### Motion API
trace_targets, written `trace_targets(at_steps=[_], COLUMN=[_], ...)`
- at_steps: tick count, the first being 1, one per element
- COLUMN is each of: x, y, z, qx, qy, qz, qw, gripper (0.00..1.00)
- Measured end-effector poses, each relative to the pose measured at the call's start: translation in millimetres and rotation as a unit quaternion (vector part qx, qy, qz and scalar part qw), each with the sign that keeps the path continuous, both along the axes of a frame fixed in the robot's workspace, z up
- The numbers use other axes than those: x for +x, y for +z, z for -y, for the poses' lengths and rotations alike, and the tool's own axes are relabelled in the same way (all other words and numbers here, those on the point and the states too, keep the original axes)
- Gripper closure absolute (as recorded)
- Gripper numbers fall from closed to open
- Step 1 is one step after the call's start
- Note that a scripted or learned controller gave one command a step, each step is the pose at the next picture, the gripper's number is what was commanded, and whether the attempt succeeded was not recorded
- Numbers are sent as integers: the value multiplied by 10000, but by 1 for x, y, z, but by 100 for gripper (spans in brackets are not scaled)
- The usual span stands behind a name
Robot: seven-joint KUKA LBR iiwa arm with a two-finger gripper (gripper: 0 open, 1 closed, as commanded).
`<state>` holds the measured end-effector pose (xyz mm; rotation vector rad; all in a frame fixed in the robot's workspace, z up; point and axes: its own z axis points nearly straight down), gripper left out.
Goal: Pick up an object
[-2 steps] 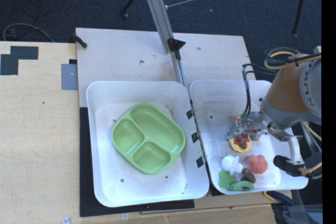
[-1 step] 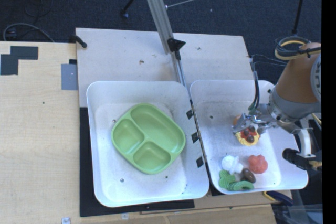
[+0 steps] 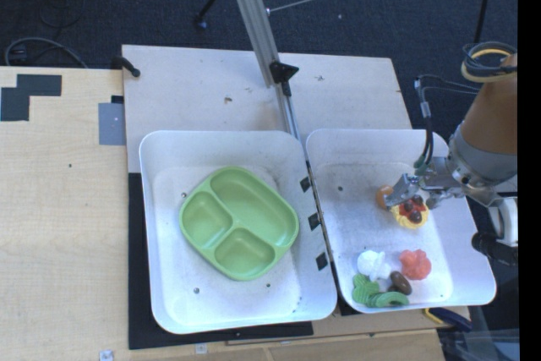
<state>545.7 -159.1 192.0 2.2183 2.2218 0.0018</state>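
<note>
1. gripper (image 3: 412, 197) low in the right bin (image 3: 355, 150), near its right edge; whether it is open or closed, i cannot tell.
2. yellow toy (image 3: 412, 218) just under it.
3. red toy (image 3: 415, 264), white toy (image 3: 371, 263), green toy (image 3: 372, 294) near the bin's front edge.
4. green tray (image 3: 238, 221) in the left bin (image 3: 169, 150).

gripper (image 3: 409, 197) fingers too small to tell; arm (image 3: 494, 127) cut off at right
</note>
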Motion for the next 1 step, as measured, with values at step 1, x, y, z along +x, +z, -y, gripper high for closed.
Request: trace_targets(at_steps=[1], x=[1], y=[53], z=[1], qx=[-2], qy=[0], qz=[7], qw=[10000], gripper=[100])
